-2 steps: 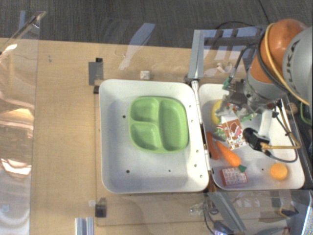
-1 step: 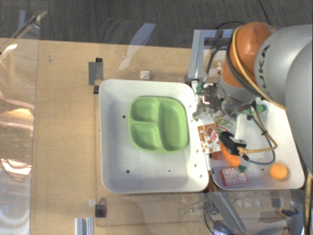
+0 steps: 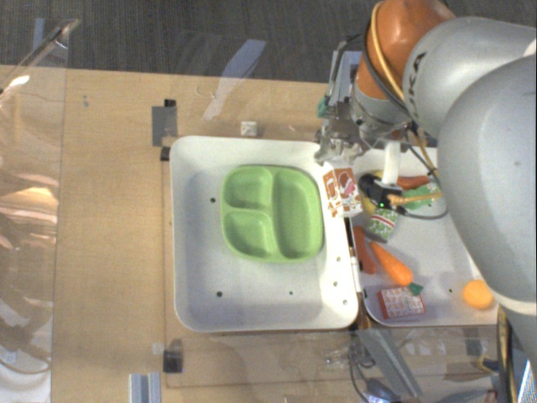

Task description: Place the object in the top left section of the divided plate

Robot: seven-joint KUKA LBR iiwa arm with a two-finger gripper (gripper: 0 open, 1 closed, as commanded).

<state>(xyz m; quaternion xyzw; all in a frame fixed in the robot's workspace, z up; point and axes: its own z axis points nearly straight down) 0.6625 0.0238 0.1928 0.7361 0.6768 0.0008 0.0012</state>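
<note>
Right bin: nearest the camera, a small red and white box, an orange ball and a carrot.
Object: a small red and white packet hangs upright over the wall between the two bins, just below the end effector.
End effector: the packet's top edge meets the fingers, apparently pinched there; I cannot tell how wide they stand.
Divided plate: green, in the left bin, lying left of the packet.
Key relation: the top left section is leftward, past the plate's long right compartment.
Desk: wooden, beyond both bins.
</note>
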